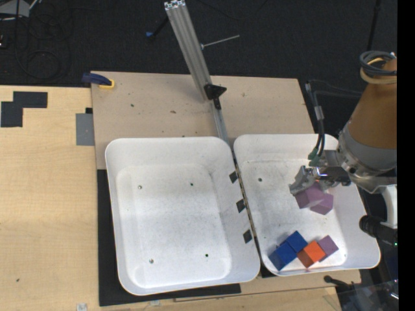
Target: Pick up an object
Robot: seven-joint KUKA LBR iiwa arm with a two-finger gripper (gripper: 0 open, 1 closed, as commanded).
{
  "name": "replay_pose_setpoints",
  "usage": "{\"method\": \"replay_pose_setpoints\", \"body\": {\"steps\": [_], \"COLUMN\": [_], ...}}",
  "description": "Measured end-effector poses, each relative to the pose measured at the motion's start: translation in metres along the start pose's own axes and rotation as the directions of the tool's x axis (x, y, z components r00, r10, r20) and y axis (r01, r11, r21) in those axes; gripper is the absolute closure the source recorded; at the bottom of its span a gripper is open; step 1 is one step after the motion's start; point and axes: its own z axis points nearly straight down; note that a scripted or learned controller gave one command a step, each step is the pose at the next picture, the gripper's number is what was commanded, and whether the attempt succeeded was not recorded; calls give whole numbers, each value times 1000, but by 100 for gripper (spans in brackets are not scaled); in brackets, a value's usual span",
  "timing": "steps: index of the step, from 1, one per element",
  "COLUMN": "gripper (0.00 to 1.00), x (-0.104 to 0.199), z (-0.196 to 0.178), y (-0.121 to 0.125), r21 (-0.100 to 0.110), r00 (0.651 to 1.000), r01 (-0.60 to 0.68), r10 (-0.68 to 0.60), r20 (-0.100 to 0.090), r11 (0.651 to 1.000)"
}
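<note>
My gripper (312, 183) hangs over the right bin (272, 154), in its right half. A purple block (316, 200) sits tilted right under the fingertips, its top edge caught between them, so the gripper is shut on it. Near the front edge of the same bin lie a blue block (288, 249), an orange block (312, 253) and a smaller purple block (328, 245), packed close together.
The left bin (130, 167) stands beside the right one, with black clips (240, 205) along the shared rim. A slanted aluminium bar (191, 50) rises behind the bins. The arm's orange band (379, 109) fills the right side.
</note>
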Motion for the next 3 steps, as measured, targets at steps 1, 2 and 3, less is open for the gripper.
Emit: {"method": "replay_pose_setpoints", "body": {"steps": [1, 2, 3], "gripper": [100, 100, 100], "x": [51, 101, 149], "z": [19, 36, 38], "y": [2, 17, 23], "r21": [3, 4, 2], "r00": [1000, 1000, 1000], "r01": [1, 1, 0], "r10": [-1, -1, 0], "r20": [-1, 0, 0], "r11": [1000, 1000, 1000]}}
